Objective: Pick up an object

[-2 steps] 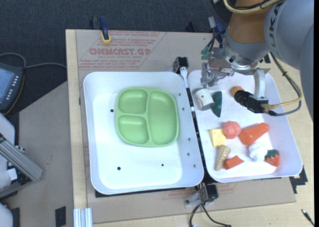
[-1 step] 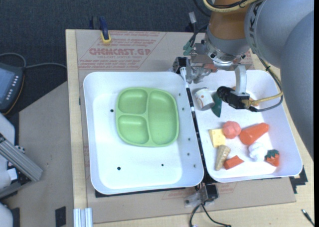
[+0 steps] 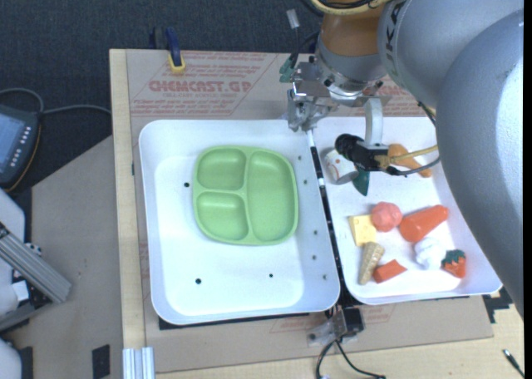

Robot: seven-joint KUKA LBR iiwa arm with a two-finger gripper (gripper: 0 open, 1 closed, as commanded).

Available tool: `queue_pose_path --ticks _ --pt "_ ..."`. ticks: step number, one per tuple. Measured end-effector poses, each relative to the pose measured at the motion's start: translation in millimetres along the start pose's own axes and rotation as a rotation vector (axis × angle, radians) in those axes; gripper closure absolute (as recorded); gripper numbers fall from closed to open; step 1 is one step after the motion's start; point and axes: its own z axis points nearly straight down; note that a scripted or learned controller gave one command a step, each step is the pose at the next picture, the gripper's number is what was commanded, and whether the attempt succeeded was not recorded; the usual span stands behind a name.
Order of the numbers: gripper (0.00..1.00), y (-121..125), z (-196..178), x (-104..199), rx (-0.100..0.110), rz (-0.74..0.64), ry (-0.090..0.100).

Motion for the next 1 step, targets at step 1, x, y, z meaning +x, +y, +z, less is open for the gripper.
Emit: queue_pose_path --ticks 1 --pt "1.0 2.7 -5.0 7.7 0.0 0.003 -0.001"
